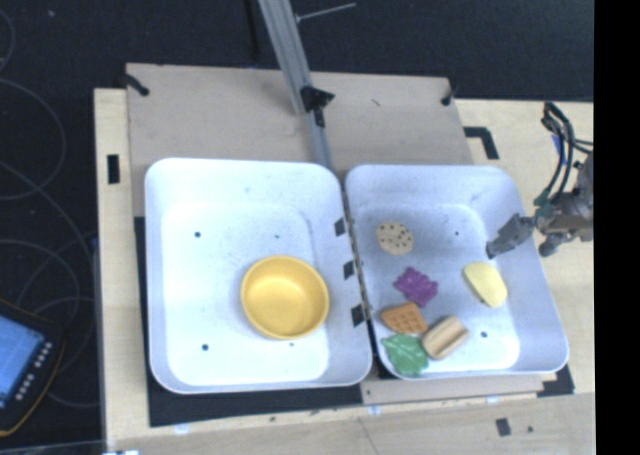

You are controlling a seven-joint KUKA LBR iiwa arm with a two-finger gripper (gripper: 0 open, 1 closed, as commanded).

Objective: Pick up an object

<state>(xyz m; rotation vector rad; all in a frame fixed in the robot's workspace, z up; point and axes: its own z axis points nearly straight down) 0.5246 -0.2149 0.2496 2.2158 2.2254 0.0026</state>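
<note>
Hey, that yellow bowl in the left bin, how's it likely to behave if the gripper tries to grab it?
The yellow bowl looks rigid, probably light plastic. It sits upright on a wide base, so tipping seems unlikely. Its smooth, rounded rim may slip or skid across the left bin if pushed.

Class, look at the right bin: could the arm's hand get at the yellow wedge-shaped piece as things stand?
Probably yes. The hand hangs at the right bin's right rim, just above and right of the yellow wedge. Nothing lies between them, and the wedge sits apart from the other toys.
</note>
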